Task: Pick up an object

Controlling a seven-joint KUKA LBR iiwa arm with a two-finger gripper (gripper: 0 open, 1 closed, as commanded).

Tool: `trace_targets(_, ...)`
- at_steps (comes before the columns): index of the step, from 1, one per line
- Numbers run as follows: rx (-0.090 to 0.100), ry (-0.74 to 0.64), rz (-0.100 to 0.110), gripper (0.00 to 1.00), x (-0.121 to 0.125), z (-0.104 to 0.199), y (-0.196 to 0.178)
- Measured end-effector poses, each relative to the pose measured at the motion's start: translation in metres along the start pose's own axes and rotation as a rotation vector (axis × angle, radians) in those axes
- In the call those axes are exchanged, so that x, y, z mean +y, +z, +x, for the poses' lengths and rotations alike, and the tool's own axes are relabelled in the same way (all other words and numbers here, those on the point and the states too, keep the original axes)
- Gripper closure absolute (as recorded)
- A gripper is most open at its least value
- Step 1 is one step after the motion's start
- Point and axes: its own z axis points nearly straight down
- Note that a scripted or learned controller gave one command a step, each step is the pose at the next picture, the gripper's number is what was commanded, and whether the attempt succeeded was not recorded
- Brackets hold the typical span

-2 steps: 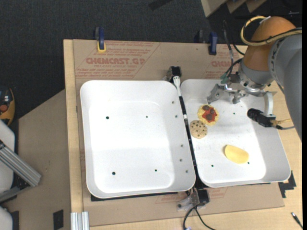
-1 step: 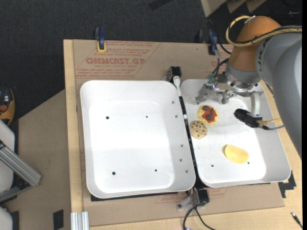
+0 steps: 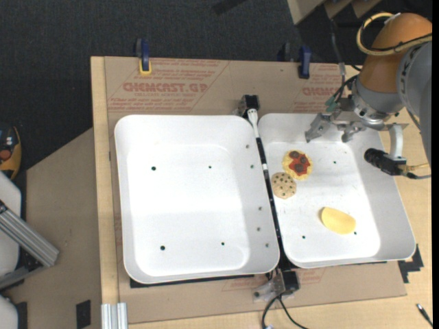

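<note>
Three small food items lie in the right bin (image 3: 384, 242). A little pizza (image 3: 298, 164) with red topping sits near the bin's left side. Just below it rests a tan chocolate-chip cookie (image 3: 283, 184). A yellow slice-shaped piece (image 3: 338, 220) lies further toward the front. My gripper (image 3: 333, 132) hangs over the back of the right bin, open, fingers spread apart with nothing between them. It is above and to the right of the pizza, apart from it.
The left bin (image 3: 137, 142) adjoins the right one along a black divider strip (image 3: 264, 177). Both sit on a cardboard-covered board (image 3: 178, 81) held by blue clamps (image 3: 143, 49) at the back. The arm's grey body with orange band (image 3: 401, 36) reaches in from the upper right.
</note>
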Motion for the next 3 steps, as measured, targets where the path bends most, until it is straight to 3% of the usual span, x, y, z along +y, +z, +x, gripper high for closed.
trace_targets(1,0.006,-0.006,0.01,0.0,-0.011,0.042,0.03)
trace_targets(2,0.001,-0.001,0.001,0.0,0.0,-0.006,0.028)
trace_targets(3,0.004,-0.005,0.006,0.0,0.0,0.013,0.028)
